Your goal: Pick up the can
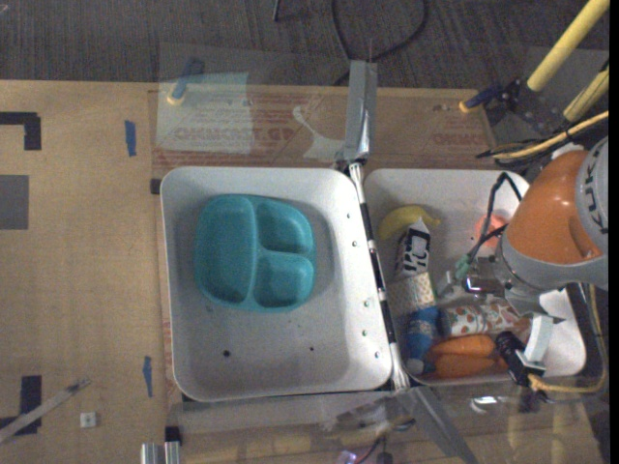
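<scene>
Right bin (455,184) cluttered: can (418,290) likely light, rigid, slick; grip its sides. Gripper (471,280) state: you can't tell.

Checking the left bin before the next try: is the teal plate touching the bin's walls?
Apart. The camera view shows the teal plate lying on the floor of the left bin, with bare white floor visible all around it, between it and each wall.
</scene>
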